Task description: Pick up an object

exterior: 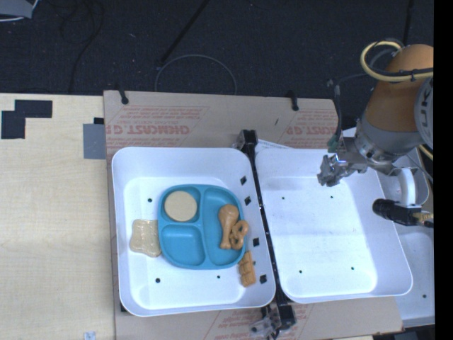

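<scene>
Your gripper hangs over the far edge of the right bin, close to that bin's far wall, at the end of the grey arm with its orange band that comes in from the right. At this size you cannot tell whether the claw is released or clenched; nothing shows between its tips.

Everything you could pick lies in the left bin, well apart from the claw, across the black divider between the two bins. A blue sectioned tray sits in the middle of that bin. In its far left compartment rests a round tan disc. In its right compartment lies a brown drumstick-shaped piece, with a pretzel-shaped piece touching it on the right side. Just off the tray's left edge, on the bin floor, lies a pale bread slice. At the tray's near right corner, beside the divider, lies a small orange-brown piece.

So from the claw, every one of these lies to the left and nearer to you.
</scene>
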Controlling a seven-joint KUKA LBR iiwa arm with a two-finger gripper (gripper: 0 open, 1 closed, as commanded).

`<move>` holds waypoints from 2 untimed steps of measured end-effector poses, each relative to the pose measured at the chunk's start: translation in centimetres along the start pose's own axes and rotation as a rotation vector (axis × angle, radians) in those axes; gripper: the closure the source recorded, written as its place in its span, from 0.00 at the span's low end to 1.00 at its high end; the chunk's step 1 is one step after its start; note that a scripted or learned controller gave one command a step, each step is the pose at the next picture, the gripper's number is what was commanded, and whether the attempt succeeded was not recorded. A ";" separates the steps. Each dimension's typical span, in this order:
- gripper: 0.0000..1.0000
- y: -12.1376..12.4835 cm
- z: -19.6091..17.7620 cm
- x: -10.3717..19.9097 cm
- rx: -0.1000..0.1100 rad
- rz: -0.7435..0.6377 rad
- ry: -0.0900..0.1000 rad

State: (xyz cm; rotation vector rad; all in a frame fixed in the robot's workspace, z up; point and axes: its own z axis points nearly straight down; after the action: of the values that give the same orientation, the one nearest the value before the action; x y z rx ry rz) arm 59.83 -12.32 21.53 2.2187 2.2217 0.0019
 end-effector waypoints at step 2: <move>1.00 -0.7 0.1 5.9 0.007 -0.002 0.002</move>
State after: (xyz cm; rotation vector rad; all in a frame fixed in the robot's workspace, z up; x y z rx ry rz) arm 59.17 -6.44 21.43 2.2211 2.2287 -0.0033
